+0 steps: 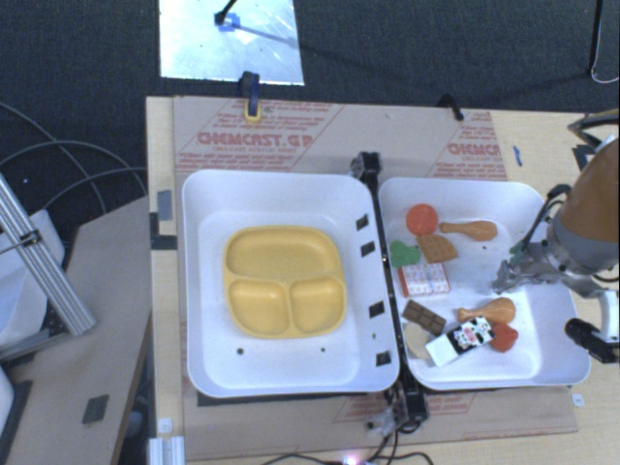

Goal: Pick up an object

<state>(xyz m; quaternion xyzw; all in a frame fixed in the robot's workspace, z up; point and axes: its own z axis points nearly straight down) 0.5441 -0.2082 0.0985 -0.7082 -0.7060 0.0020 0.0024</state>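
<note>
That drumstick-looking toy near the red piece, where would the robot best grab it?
Probably across the narrow handle of the drumstick, coming straight down from above. It lies flat, its thin end points left with bare bin floor around; the fat end nearly touches the red piece.

Red "CHEMCAST GP" print, repeated, on board (pixel 291 134) under bins.

Two bins, one tray, nine small items

Two white bins sit side by side: the left bin (pixel 199 289) and the right bin (pixel 528 361). One yellow divided tray (pixel 284 281) has three compartments. There are two drumsticks (pixel 469 229) (pixel 489 311), one red disc (pixel 421 219), one green piece (pixel 404 255), one tan cracker (pixel 438 249), one red-patterned card (pixel 424 280), one chocolate bar (pixel 423 316), one black-and-white carton (pixel 458 341) and one red piece (pixel 504 337).
</note>
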